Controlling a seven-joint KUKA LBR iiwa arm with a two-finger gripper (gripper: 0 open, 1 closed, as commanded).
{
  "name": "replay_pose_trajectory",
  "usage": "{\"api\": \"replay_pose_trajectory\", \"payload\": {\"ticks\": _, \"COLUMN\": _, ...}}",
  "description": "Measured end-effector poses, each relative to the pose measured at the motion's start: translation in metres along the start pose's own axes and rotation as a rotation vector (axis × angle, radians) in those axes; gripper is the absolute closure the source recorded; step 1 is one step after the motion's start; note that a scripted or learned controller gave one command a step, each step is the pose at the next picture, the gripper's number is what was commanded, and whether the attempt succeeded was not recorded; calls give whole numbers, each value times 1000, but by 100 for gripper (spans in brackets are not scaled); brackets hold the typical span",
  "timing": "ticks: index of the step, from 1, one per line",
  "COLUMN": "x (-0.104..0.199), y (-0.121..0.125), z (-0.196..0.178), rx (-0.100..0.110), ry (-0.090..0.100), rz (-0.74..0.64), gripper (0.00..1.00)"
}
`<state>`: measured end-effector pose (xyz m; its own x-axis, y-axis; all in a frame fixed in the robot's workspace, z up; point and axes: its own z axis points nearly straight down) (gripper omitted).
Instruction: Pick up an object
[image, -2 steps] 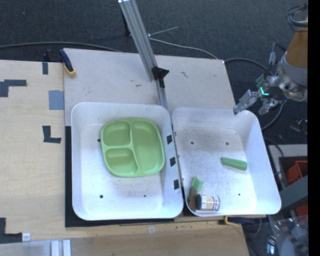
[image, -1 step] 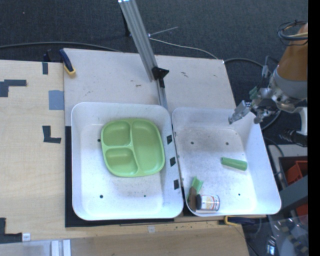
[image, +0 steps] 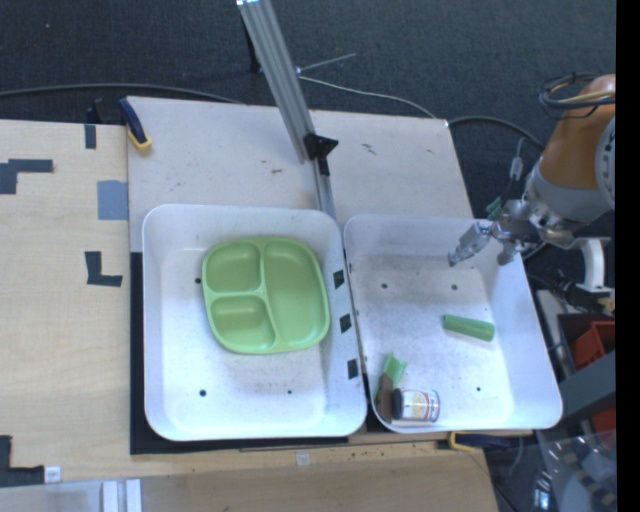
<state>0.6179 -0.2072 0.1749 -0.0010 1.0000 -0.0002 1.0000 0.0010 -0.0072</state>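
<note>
My gripper (image: 483, 252) hangs over the upper right edge of the right bin (image: 420, 260), its two fingers spread apart with nothing between them. Below it in that bin lies a green cylinder (image: 468, 327), a little toward the right wall. At the bin's lower left corner a small jar (image: 414, 405) with a dark cap lies on its side. A small green block (image: 392, 370) rests just above the jar. None of these touch the gripper.
The left bin (image: 170, 330) holds a green divided plate (image: 266, 295). A metal pole (image: 285, 80) slants down to the divider between the bins. Cables run across the bench top behind the bins.
</note>
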Motion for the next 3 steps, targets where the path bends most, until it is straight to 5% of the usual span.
{"api": "replay_pose_trajectory", "payload": {"ticks": 1, "x": 7, "y": -6, "z": 48, "rx": -1, "ry": 0, "rz": -1, "gripper": 0}}
{"api": "replay_pose_trajectory", "payload": {"ticks": 2, "x": 7, "y": -4, "z": 34, "rx": -6, "ry": -1, "rz": -3, "gripper": 100}}
{"api": "replay_pose_trajectory", "payload": {"ticks": 3, "x": -2, "y": -2, "z": -19, "rx": -11, "ry": -2, "rz": 0, "gripper": 100}}
